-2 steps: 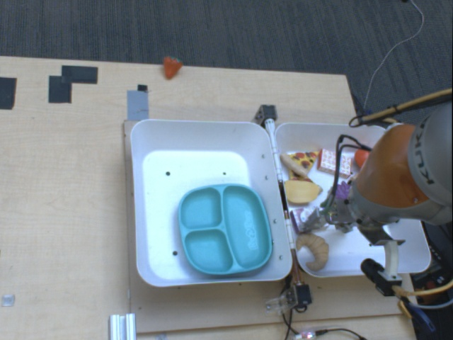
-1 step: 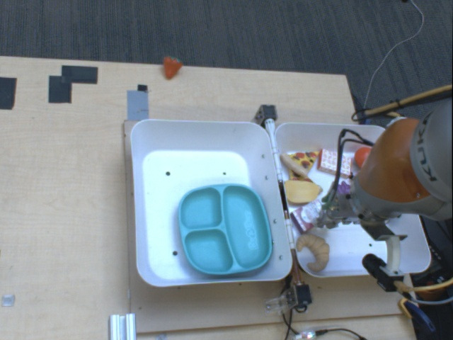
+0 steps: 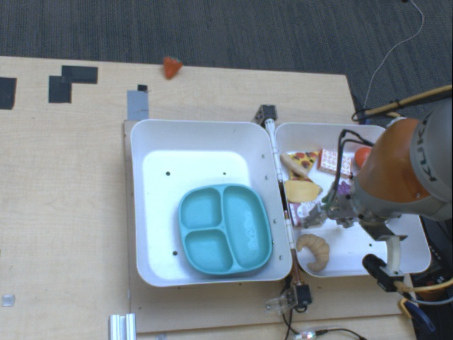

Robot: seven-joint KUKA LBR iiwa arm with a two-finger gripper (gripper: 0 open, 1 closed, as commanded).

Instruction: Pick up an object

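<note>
Claw (image 3: pixel 318 214) low in right bin (image 3: pixel 417 257), near chip (image 3: pixel 303 190), seemingly positioned to grasp; its opening hidden, cannot tell.

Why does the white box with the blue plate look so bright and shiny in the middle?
Camera view: overhead light glares off the left bin, so its floor washes out to near pure white behind the blue divided plate; the plate also shows a soft sheen; the croissant and pizza slice in the right bin look slightly soft, and the gripper sits in the arm's shade.
</note>
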